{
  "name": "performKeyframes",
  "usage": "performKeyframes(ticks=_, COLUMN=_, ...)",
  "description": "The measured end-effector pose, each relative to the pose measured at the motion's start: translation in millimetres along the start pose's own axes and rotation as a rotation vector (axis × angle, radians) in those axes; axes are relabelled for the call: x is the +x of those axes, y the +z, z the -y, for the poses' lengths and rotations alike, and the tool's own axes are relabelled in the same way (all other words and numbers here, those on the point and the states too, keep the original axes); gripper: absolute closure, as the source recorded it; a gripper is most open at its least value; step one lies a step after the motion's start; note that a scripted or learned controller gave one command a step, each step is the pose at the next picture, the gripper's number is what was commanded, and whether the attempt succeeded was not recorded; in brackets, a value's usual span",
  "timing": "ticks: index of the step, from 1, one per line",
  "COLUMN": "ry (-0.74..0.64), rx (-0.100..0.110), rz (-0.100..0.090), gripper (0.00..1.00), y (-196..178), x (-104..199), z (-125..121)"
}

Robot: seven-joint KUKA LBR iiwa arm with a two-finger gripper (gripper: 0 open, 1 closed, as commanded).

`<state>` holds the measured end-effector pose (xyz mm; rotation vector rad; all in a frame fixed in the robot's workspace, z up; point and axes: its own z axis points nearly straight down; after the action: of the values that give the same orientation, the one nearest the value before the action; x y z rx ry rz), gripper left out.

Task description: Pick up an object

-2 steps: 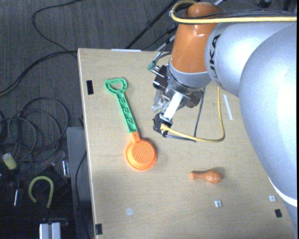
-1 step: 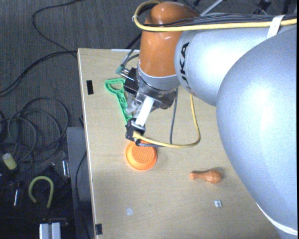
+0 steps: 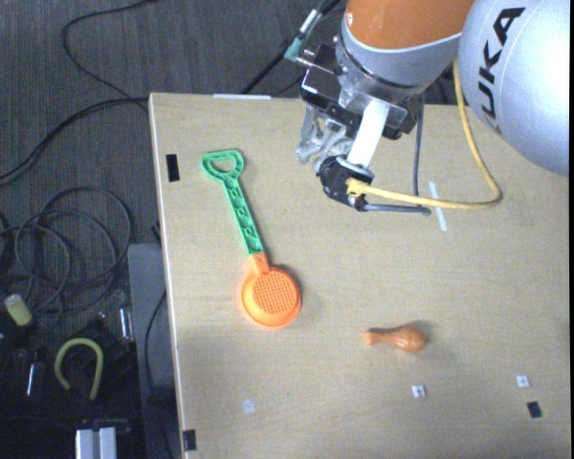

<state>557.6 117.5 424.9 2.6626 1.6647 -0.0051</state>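
Arm [image 3: 402,8] enters from upper right, wrist over upper-centre of the worktop [image 3: 364,256]. Jaws point down just above the bare surface there; can't tell how far open, too cluttered w/ wrist hardware. Nothing seen held between them.

Candidate objs, both lying flat on the worktop:
- green-handled paddle w/ round orange mesh head [image 3: 248,232], left-centre of frame, handle running up-left, head toward bottom.
- small tan pear-shaped piece [image 3: 399,338], lower centre-right, well apart from the paddle.

Neither is touching the jaws; the paddle's looped handle end is the nearer one, off to the left.

Progress est.: pick not yet made. Left to do: line up over one obj, descend, close, lift.
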Motion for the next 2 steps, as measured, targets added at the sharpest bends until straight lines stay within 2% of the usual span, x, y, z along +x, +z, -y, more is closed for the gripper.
performKeyframes(ticks=1, ry=0.0, rx=0.001, rz=0.004, gripper=1.0, y=-8, x=0, z=0)
performKeyframes(ticks=2, ry=0.043, rx=0.001, rz=0.0, gripper=1.0, y=-8, x=-95, z=-41)
